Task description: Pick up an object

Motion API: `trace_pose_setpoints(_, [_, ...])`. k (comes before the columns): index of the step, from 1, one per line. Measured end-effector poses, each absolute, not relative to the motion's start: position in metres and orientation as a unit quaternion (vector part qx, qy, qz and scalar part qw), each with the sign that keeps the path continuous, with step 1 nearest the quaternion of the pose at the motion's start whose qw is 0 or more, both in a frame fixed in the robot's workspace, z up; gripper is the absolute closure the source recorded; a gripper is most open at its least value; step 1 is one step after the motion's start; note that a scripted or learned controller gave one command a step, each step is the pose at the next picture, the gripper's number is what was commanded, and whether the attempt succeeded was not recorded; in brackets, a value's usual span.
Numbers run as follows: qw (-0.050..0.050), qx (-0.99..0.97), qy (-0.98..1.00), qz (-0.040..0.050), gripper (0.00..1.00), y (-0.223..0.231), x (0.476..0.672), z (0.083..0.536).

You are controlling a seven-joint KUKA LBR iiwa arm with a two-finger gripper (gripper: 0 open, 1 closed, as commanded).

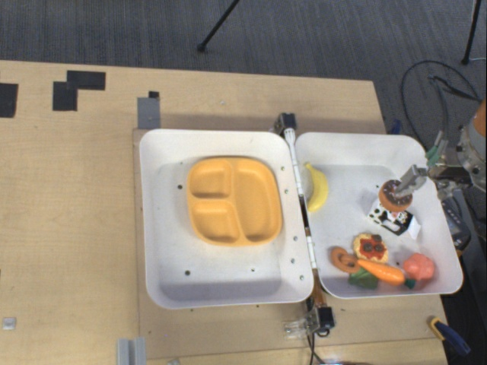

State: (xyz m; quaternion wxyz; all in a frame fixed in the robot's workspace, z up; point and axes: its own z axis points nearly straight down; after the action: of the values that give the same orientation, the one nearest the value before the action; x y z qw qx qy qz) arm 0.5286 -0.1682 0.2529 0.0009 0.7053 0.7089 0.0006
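Left bin [152, 226] has a yellow divided tray [232, 200] sitting in its middle, nothing to grab there but the tray itself. Right bin [358, 175]: banana [316, 186] upright against the left wall, long axis running near-to-far. Front edge holds a pretzel-like piece [344, 259], a small pizza slice [370, 245], a carrot [378, 271] and a pink item [419, 267], all clustered and touching. Further right, a brown donut-like object [395, 196] rests on a black-and-white block [390, 217]. Your gripper [411, 179] comes in from the right, tip just beside or on that donut. Jaw state: cannot tell, too small and blurred. Nearest candidate is the donut, directly below-left of the tip.
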Motion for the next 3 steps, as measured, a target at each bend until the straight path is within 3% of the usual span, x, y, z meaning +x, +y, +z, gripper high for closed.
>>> trace_pose_setpoints(1, [0.001, 0.567, 0.824, 0.0006, 0.00, -0.182, 0.569, 0.132])
trace_pose_setpoints(2, [0.003, 0.531, 0.848, 0.0013, 0.00, -0.199, 0.547, 0.099])
trace_pose_setpoints(3, [0.005, 0.531, 0.848, 0.0023, 1.00, -0.199, 0.549, 0.110])
